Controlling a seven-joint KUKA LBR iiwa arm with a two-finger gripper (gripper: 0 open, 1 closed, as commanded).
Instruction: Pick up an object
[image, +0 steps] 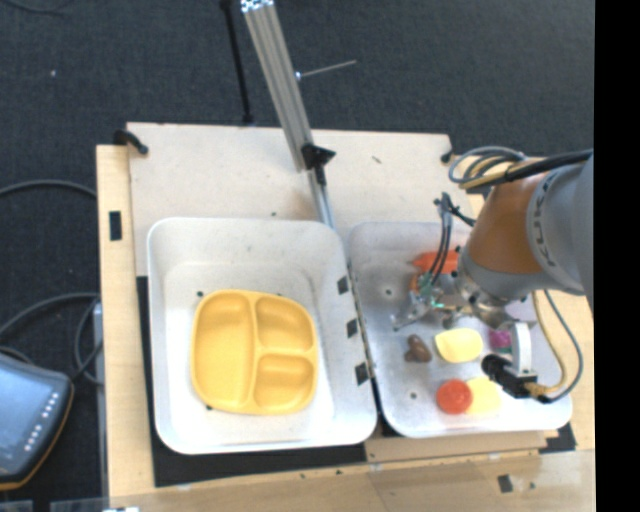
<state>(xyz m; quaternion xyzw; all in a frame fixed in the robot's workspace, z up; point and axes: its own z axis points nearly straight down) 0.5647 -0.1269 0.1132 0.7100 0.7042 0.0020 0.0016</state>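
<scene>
We see a pale yellow block (458, 346), small brown piece (417, 349) and red ball (454, 397) in the right bin (385, 400). Our gripper (432, 297) hangs just above them; its state we cannot tell. A yellow divided tray (255, 351) fills the left bin (175, 300).

The scene is being viewed by a single fixed camera, set above the pale wooden bench (200, 170) and looking down at a slant. Both shallow white plastic bins (165, 300) (385, 250) are being framed whole from a moderate distance, with dark carpet being taken in beyond. The grey, orange-banded arm (520, 235) is being seen entering from the right.
</scene>
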